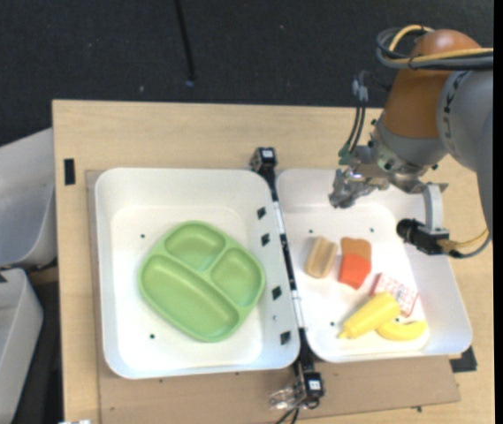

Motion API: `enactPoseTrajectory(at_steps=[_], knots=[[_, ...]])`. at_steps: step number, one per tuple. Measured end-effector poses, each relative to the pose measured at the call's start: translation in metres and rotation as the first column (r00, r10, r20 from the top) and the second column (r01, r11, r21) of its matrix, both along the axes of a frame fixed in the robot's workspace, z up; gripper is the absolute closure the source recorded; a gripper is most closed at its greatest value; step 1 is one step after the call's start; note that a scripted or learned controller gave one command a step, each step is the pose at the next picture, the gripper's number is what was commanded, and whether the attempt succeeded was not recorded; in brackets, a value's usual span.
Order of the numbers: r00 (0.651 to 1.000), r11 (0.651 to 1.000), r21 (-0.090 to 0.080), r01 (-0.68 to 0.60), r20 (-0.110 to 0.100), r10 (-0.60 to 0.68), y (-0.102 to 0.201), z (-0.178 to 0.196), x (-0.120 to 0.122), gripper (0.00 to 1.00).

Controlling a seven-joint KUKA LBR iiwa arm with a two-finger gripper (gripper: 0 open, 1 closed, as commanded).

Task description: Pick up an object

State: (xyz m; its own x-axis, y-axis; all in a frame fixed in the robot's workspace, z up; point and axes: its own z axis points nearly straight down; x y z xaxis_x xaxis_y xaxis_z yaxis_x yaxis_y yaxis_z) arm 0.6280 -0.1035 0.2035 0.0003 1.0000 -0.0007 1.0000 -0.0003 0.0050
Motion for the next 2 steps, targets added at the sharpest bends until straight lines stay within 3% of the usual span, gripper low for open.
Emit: enactPoseTrajectory(at_steps=[1, 2], knots=[[1.0, 1.0, 0.0, -0.005, 0.0, 0.005, -0.002, 0.044, -0.001, 1.0], [1.0, 1.0, 0.0, -0.006, -0.003, 0.006, 0.044, 0.033, 0.011, 1.0]])
